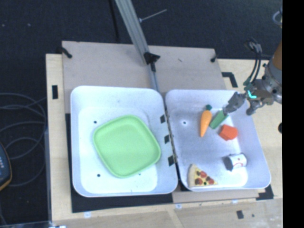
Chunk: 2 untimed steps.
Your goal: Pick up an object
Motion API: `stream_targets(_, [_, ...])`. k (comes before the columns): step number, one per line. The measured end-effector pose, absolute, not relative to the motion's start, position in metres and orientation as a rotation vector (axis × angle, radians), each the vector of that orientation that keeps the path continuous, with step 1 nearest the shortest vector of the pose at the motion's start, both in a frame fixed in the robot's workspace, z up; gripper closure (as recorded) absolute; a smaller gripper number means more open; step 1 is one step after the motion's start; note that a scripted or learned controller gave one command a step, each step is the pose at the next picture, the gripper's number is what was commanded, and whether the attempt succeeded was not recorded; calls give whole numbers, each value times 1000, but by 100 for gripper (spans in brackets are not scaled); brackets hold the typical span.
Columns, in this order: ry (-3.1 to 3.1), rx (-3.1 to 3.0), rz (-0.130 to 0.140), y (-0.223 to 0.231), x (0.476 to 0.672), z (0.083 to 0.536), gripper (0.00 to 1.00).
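Note:
The right bin (190,103) holds an orange carrot (205,121), a green cylinder (217,120) leaning against it, a red-orange block (228,132), a small white and dark can (235,161) and a toy pizza slice (201,176). My gripper (242,107) hovers over the bin's upper right corner, open, with nothing between its fingers. Its left finger (232,102) ends just above and to the right of the green cylinder. The block lies below the gripper.
The left bin (85,99) carries a light green square plate (126,145). A metal pole (133,23) slants down from the top to the gap between the bins. Cables (256,56) hang by the arm at the right.

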<state>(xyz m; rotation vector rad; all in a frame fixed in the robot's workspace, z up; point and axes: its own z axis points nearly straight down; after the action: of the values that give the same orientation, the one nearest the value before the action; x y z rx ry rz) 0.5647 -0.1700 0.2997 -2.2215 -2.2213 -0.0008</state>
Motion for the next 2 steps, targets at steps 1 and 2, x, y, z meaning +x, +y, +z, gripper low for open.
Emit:
stream_targets(1, [-2221, -2221, -1, -170, 565, 300, 0])
stream_targets(2, [-2218, -2221, 4, -179, 567, 254, 0])
